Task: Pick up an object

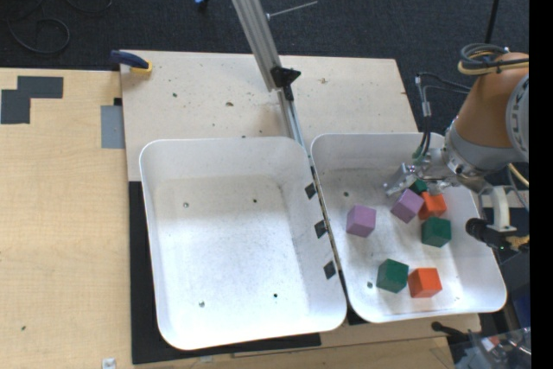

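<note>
Your claw (413, 182) hangs low over the purple block (406, 206) — likely lining up a grab. I can't tell its grip state. Orange block (433, 204) crowds at three o'clock.

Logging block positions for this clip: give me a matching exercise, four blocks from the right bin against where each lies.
Things:
1. lone purple block
2. purple block by gripper
3. near orange block
4. far green block

Places:
A. near edge of the right bin, right of a green block
B. just below the gripper, touching an orange block
C. leftmost of the blocks, apart from the others
D. right side, just below the far orange block

Pairs: 1-C, 2-B, 3-A, 4-D
</note>
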`<state>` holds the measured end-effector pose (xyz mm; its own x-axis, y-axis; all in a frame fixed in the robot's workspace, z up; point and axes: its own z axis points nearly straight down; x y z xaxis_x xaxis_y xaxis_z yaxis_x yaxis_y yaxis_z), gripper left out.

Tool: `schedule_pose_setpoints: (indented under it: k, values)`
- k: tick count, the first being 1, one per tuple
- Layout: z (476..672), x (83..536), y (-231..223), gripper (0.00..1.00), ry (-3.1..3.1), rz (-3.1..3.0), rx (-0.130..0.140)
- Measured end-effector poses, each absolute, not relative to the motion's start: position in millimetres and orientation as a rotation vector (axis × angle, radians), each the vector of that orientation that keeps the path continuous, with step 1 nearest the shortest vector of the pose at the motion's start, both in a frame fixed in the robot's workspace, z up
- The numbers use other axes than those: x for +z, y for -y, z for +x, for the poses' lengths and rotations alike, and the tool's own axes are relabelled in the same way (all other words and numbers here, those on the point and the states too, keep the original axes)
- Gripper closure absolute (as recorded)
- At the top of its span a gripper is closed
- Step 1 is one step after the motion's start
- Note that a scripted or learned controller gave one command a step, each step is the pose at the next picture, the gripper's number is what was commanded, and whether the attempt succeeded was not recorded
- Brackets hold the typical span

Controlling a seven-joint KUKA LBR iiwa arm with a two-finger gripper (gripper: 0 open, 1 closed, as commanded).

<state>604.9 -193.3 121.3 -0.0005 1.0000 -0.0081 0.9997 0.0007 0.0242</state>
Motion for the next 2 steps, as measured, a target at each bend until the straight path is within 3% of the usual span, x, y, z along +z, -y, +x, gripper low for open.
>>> schedule_pose_setpoints:
  k: [1, 2]
  values:
    - [604.6, 129, 195, 1.00, -2.201, 2.207, 0.016]
    - [603.0, 190, 190, 1.00, -2.221, 2.217, 0.003]
